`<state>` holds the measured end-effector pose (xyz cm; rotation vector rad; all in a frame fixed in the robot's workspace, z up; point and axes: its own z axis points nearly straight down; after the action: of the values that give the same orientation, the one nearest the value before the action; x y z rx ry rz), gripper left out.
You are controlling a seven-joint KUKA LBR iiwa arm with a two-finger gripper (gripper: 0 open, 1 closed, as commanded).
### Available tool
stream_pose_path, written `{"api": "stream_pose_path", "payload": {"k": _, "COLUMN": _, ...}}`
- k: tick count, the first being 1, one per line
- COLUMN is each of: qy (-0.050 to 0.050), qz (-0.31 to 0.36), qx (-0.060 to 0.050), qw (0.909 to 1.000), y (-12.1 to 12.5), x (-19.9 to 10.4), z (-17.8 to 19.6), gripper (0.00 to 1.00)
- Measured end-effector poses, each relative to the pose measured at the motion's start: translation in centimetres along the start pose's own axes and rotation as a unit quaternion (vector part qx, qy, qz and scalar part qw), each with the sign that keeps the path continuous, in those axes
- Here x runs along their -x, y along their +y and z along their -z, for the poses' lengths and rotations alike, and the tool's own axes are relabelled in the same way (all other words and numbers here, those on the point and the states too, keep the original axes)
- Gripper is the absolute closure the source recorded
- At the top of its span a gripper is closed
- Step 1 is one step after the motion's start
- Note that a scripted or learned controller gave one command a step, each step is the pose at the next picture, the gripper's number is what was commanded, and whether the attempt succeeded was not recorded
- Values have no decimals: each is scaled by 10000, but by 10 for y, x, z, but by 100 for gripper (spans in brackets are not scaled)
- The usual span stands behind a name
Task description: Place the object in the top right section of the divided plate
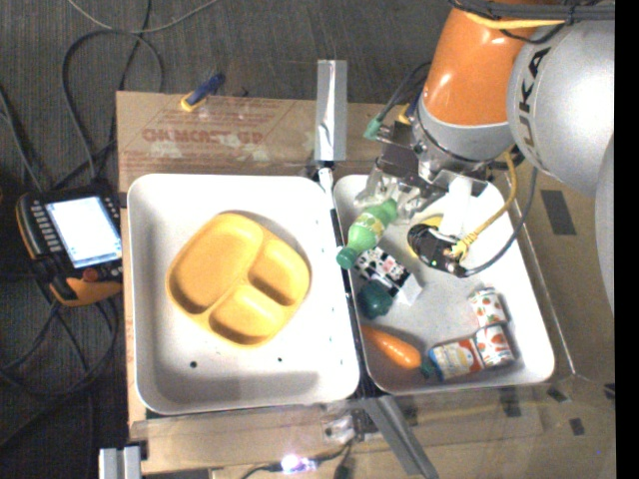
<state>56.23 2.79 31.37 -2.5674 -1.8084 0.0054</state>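
Light: moderate, even, from overhead.
Glare: white bins bright; orange band carries a soft sheen.
Shadows: faint, beneath the yellow divided plate.
Floor: dim, dark grey.
Focus: soft throughout; small labels illegible.

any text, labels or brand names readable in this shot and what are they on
"KUKA", in part, dark letters running down the grey arm casing.
Red print on the cardboard sheet behind the left bin: too faint and blurred to read.
Labels on the two cans in the right bin: too small to read.
Black and white pack: pattern, nothing legible.
Handheld pendant screen: glare, unreadable.
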Motion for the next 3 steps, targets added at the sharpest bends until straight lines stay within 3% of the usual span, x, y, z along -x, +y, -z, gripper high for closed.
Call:
{"api": "stream_pose_path", "payload": {"k": 1, "qy": -9, "qz": -247, "qx": -10, "qw": 9997, "y": 21, "x": -110, "z": -82, "gripper": 100}}
{"api": "stream_pose_path", "payload": {"k": 2, "qy": -14, "qz": -151, "qx": -6, "qw": 9999, "y": -1, "x": -113, "z": -125, "gripper": 100}}
{"api": "stream_pose_path", "payload": {"k": 3, "qy": -9, "qz": -49, "qx": -9, "qw": 10000, "y": -14, "x": -59, "z": -132, "gripper": 100}}
